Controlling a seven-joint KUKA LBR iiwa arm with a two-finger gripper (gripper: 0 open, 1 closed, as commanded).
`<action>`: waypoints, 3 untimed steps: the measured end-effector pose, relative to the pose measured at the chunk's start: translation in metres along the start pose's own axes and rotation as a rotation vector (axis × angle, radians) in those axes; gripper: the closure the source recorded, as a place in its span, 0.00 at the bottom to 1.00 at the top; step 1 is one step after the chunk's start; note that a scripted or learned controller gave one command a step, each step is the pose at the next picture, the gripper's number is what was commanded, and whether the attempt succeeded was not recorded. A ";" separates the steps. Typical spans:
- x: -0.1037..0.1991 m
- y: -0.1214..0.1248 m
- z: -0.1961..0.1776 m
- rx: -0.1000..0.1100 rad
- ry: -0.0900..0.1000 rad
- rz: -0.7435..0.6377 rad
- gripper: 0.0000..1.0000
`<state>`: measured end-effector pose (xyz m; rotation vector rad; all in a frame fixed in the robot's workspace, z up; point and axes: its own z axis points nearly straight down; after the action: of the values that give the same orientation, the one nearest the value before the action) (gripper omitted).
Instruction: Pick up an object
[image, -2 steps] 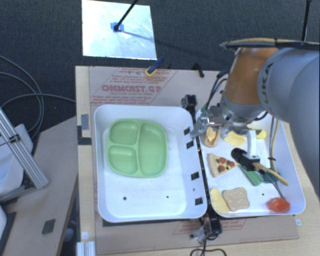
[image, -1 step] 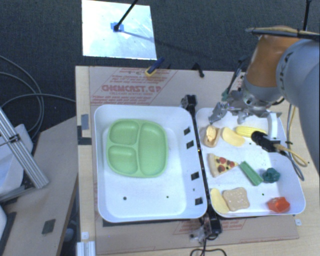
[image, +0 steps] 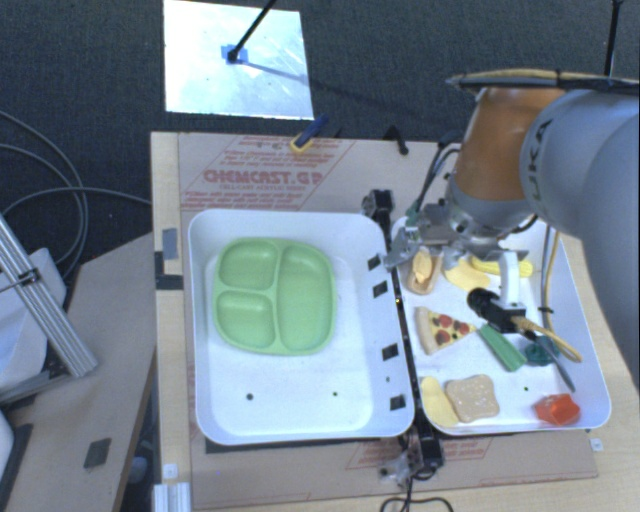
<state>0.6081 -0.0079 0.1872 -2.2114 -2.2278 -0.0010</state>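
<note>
Inside the left bin (image: 240, 400) lies a green plate (image: 274, 296); jaws (image: 432, 262) state unclear.

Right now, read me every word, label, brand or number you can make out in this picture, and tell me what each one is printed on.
"CHEMCAST GP": large red letters on the brown cardboard sheet under the bins, behind the left bin.
Smaller red lines above and below that name on the same sheet: too small and blurred to read.
Dark letters on the grey robot arm, near its upper joint: partly seen at an angle, not readable.
</note>
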 end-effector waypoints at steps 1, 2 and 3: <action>-0.029 0.063 0.001 -0.009 -0.003 0.003 0.00; 0.119 0.061 0.002 -0.005 0.004 -0.010 0.00; 0.187 0.061 0.074 -0.001 0.000 -0.002 0.00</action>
<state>0.6677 0.1799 0.1137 -2.2096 -2.2307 -0.0025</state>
